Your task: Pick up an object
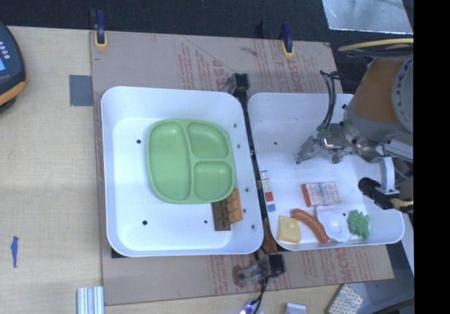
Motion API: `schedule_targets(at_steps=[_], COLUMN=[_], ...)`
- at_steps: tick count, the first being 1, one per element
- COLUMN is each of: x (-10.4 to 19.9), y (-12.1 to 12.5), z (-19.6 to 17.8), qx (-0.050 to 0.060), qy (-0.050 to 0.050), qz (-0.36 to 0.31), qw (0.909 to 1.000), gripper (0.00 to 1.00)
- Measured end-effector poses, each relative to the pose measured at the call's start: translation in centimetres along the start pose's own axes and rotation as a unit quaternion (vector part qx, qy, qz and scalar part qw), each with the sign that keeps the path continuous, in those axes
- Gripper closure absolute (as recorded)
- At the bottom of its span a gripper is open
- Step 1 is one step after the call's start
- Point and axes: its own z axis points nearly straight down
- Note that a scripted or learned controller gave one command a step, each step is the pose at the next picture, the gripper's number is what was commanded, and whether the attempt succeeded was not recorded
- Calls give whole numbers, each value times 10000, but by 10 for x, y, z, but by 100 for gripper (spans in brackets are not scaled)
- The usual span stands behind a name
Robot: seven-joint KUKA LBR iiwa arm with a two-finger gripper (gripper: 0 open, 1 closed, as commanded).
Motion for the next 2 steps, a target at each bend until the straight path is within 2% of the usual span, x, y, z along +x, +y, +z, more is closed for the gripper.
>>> schedule_targets(at_steps=[1, 2], x=[-9, 29], y=[-69, -60], z=[-51, -3], qx=[-27, -77], qy=[-11, -56], qz=[13, -14], qw=[10000, 10000], gripper=[0, 0])
